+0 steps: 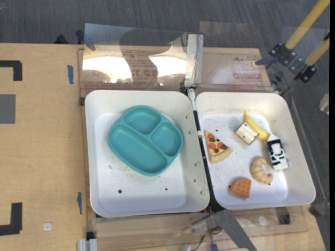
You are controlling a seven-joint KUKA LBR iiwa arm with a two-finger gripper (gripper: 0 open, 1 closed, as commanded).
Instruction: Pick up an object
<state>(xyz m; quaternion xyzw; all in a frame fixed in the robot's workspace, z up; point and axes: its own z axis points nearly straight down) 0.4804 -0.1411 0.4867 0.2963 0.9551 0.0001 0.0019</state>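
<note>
Objects: six small ones, one of each kind, all lying in the right bin [298,140].
Pizza slice [217,146]: one, by the bin's left wall, about midway along it.
Banana [256,125]: one, yellow, toward the bin's far side, touching a cream block [246,133] just to its left.
Black-and-white item [276,154]: one, near the right wall; its kind cannot be told.
Croissant [260,170]: one, tan, just beside the black-and-white item, on the near side.
Waffle [241,187]: one, orange-brown, closest to the bin's near edge.
Gripper: how far open it is, and whether it has hold of anything, cannot be told.
Left bin [99,156]: one teal divided plate [145,139] with three compartments, sitting near the middle, nothing in them; a few dark specks dot the white floor around it.
Bench [39,140]: light tan, with black marks along its left edge and small strips of blue tape [70,73] beside the left bin.
Clear sheet [136,56]: stands behind the bins along the bench's far edge, catching glare.
Room: grey carpet [157,4] beyond the bench.
Yellow poles [313,14]: two, with black clamps, off the bench's far right corner, well apart from the objects.
In the way: the objects lie uncovered, with gaps between most of them.
</note>
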